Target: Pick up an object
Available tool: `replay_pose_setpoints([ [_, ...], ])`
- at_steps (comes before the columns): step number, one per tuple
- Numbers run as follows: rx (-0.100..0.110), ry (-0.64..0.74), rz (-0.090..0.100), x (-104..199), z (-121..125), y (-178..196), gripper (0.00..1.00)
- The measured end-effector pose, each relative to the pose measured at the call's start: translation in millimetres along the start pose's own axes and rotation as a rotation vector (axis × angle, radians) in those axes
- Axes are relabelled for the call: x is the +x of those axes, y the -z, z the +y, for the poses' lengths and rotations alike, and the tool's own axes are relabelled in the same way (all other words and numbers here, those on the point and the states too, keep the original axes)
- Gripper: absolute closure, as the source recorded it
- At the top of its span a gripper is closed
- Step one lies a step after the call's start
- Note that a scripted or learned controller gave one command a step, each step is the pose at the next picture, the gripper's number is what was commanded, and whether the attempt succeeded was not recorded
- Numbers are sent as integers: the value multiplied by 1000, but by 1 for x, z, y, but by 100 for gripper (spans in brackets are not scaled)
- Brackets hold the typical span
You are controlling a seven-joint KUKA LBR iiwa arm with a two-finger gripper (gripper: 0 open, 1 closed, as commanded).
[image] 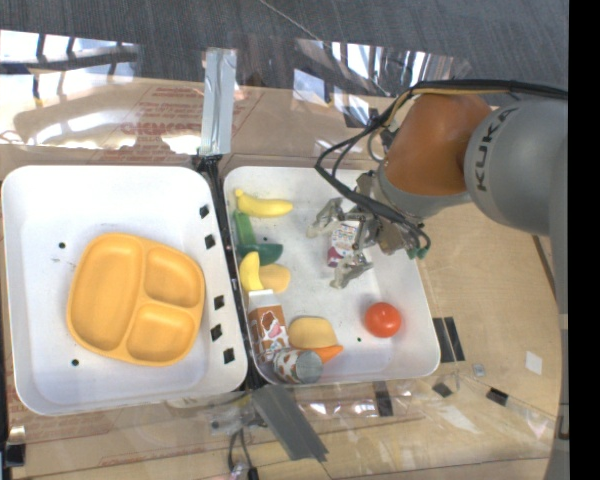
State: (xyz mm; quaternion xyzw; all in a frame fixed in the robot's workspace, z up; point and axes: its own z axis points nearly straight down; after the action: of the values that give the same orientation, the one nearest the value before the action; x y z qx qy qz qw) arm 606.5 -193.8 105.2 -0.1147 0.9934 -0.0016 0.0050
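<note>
A: What are you working on, and what's around it?

B: You have a bench covered in brown cardboard (310, 108) under shiny clear film, with dark grey carpet (130, 3) at 12 o'clock. 2 shallow white plastic bins sit side by side, touching along a black seam.

A: What's in them?

B: Your left bin (30, 218) holds 1 yellow plastic tray with 3 compartments (135, 298), lying flat near its middle. Your right bin (420, 318) holds the clutter: a yellow toy banana (265, 206) at 11 o'clock, a green piece (248, 238) just below it, a second yellow curved piece (250, 270) at 9 o'clock touching a pale block (277, 278). At 6 o'clock a brown printed packet (269, 330), a yellow-and-orange lump (315, 335) and a grey can end (306, 366) crowd together.

A: And the gripper?

B: Your grey arm (520, 163) reaches in from 3 o'clock, and the 2-finger metal gripper (345, 243) sits low over the right bin's middle. A small red-and-white object (342, 240) shows between its fingers, which look closed around it.

A: Anything nearby?

B: A round red toy tomato (383, 319) lies at 5 o'clock, apart from the gripper.
</note>
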Motion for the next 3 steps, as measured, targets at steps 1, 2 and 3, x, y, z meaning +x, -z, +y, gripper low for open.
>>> replay_pose_setpoints([
  [1,-2,16,4,-14,18,-13,0],
  [2,-5,173,9,15,-5,13,0],
  [3,-5,105,9,10,-14,-12,0],
])
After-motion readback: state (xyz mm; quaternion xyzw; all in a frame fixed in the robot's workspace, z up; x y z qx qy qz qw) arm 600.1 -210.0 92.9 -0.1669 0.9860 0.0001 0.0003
